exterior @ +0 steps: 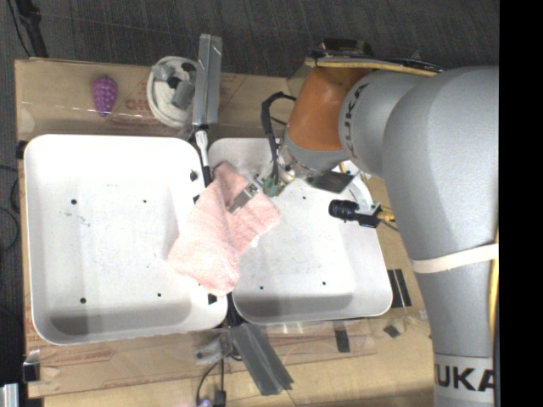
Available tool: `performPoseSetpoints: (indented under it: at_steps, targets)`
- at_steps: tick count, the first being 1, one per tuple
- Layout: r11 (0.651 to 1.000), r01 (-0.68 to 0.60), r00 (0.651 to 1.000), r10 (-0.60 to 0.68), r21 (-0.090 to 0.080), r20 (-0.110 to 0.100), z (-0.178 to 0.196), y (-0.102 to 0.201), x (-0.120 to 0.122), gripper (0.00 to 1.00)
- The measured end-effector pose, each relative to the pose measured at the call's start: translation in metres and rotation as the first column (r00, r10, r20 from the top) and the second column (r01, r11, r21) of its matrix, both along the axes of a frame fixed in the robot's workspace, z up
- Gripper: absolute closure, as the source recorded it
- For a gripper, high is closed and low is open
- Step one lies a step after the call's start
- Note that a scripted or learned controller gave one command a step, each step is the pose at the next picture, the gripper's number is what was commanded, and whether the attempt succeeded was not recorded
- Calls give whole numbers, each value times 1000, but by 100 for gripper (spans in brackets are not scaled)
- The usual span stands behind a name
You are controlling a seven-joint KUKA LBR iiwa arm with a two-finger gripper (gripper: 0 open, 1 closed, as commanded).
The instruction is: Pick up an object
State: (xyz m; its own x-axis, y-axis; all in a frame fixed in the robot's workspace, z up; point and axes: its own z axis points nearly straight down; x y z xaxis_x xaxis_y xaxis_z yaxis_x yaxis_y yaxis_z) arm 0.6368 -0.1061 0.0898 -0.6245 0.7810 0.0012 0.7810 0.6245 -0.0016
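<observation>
One pink cloth (222, 227) is draped over the divide between the two white bins (102, 236), its upper corner pinched by the clenched end effector (248, 196) (grey arm (424, 176) above).

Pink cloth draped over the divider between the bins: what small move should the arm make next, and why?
Probably a short straight lift. The gripper sits on the upper part of the pink cloth, which hangs across the rims of the left bin and the right bin. Raising slightly would show whether the cloth comes up with it; a grasp isn't clear from this view.
</observation>
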Motion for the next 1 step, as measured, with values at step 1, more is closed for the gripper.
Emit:
performPoseSetpoints:
  at_steps: [1]
  targets:
    - [1000, -3, 1000, 3, -1, -3, 7, 0, 1, 100]
